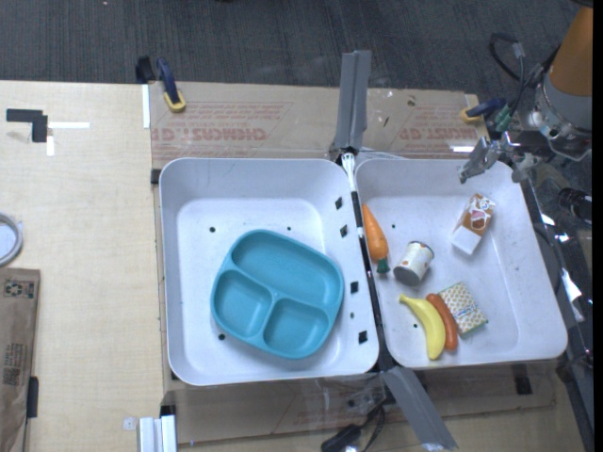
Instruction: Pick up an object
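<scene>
The right bin (528, 337) holds several small items. An orange carrot (375, 236) lies by its left wall, and a small silver can (413, 262) lies on its side beside it. A yellow banana (426, 323), a red sausage (446, 320) and a patterned packet (464, 307) lie close together near the front. A small white and red carton (474, 222) rests toward the back right. My gripper (492, 165) hangs over the back right corner of this bin, above and behind the carton. It is open and nothing is between its fingers.
A blue divided plate (276, 295) lies in the left bin (184, 252). A grey divider post (352, 102) rises between the bins at the back. Cables and clamps sit by the arm at the right edge. Blue clamps hold the cardboard behind the bins.
</scene>
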